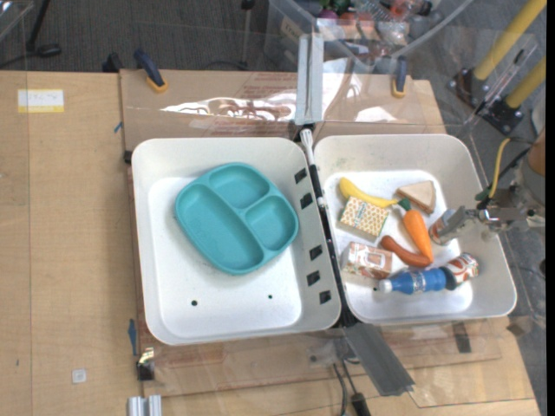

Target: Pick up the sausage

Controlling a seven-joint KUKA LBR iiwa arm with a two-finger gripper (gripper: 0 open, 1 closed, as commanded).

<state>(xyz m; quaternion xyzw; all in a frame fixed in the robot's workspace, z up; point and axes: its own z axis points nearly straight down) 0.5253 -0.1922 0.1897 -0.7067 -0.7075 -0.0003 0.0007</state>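
The sausage [404, 250], a reddish-brown curved link, lies in the right bin [494, 295] just below an orange carrot [418, 227]. My gripper [448, 224] reaches in from the right and hovers low over the bin's right side. It sits just right of the carrot and up and to the right of the sausage. Nothing shows between its tips.
The right bin also holds a banana [362, 194], a cracker [363, 217], a bread slice [419, 196], a wrapped snack [368, 261] and a small bottle [425, 279]. A teal divided plate [236, 217] lies in the left bin [156, 310]. A clear tub of clutter [368, 7] stands behind.
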